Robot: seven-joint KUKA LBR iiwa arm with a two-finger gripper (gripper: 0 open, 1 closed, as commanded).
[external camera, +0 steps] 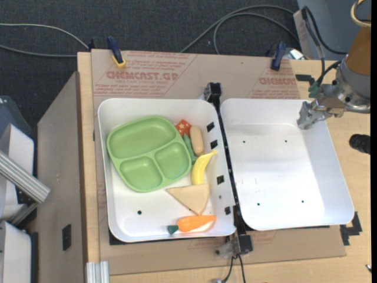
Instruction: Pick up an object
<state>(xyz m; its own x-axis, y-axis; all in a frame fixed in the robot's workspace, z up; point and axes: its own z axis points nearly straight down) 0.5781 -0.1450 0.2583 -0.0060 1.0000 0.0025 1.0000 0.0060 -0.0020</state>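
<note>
Your gripper (307, 115) hovers over the right bin's (294, 211) far edge; whether it is released or clenched, you cannot tell. Banana (201, 167) and carrot (195, 223) lie in the left bin (118, 226), beside a green tray (147, 152).

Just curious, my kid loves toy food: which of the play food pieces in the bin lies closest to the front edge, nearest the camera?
The orange carrot. It lies along the left bin's front wall, below the tan wedge, while the banana, sausage and red piece sit farther back.
</note>
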